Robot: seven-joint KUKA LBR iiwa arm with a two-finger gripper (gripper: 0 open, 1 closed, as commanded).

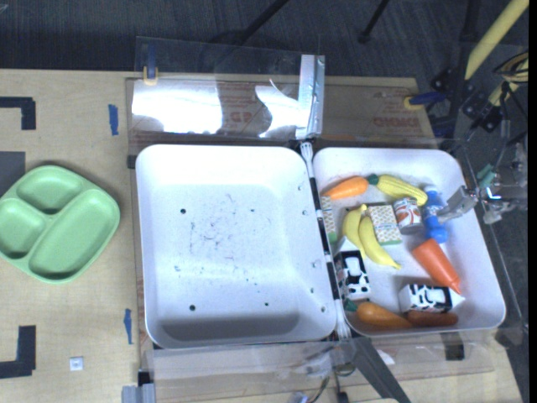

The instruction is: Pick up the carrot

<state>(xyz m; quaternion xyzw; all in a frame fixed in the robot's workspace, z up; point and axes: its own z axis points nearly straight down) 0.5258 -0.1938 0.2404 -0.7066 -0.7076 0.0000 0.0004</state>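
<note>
Carrot (438, 263) lies in the right bin (491, 296), toward its right wall, long axis slanting from the blue-topped thick end at upper left down to the tip at lower right. The gripper (480, 198) sits at the bin's right rim, above and to the right of the carrot and apart from it; nothing is between its parts that I can make out. By my judgement the move must run down-left, fingers set across that slant. Bananas (369, 235) lie just left.
</note>
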